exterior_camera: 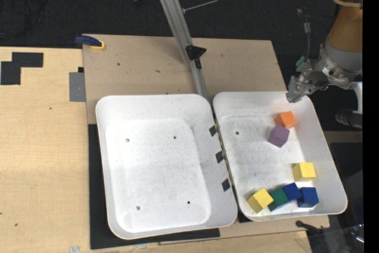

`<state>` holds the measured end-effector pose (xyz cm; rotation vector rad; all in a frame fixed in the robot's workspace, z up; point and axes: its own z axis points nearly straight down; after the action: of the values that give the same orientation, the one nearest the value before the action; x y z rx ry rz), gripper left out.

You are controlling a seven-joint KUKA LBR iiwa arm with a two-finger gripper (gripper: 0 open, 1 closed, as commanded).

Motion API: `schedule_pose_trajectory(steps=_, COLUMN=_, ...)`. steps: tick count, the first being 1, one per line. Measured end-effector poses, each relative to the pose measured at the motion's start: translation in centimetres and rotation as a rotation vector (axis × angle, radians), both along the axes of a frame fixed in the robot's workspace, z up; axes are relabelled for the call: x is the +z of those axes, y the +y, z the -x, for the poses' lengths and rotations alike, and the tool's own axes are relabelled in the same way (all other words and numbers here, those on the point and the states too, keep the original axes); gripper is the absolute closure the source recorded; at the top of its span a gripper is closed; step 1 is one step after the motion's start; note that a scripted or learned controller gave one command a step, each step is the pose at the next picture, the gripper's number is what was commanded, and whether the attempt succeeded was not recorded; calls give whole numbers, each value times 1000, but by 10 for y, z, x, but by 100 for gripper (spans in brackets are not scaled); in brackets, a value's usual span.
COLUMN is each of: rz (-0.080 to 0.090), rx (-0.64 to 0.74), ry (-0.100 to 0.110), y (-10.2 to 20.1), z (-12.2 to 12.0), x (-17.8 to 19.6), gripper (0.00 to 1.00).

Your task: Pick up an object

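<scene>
In the right bin (pixel 249 127) lie an orange block (pixel 286 119) and a purple block (pixel 278 136) near the far right side. A yellow block (pixel 304 171) rests further forward. At the front edge sit another yellow block (pixel 259 199), a green block (pixel 278 198) and two blue blocks (pixel 292 191) (pixel 308 197). My gripper (pixel 295 92) hovers over the bin's far right corner, just behind the orange block, and nothing shows between its fingers.
The left bin (pixel 154 163) sits beside the right one, joined by black clips (pixel 218 156). A slanted metal rail (pixel 177 21) rises behind the bins. A blue and yellow clamp (pixel 90 41) grips the board's far left edge.
</scene>
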<state>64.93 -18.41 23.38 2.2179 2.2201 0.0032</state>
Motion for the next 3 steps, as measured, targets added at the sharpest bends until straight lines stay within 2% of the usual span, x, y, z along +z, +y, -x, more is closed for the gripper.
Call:
schedule_pose_trajectory(steps=1, rz=-1, rx=2, ry=8, y=1, z=0, x=-20, gripper=100)
schedule_pose_trajectory(steps=3, rz=-4, rx=4, ry=8, y=112, z=24, x=-20, gripper=100)
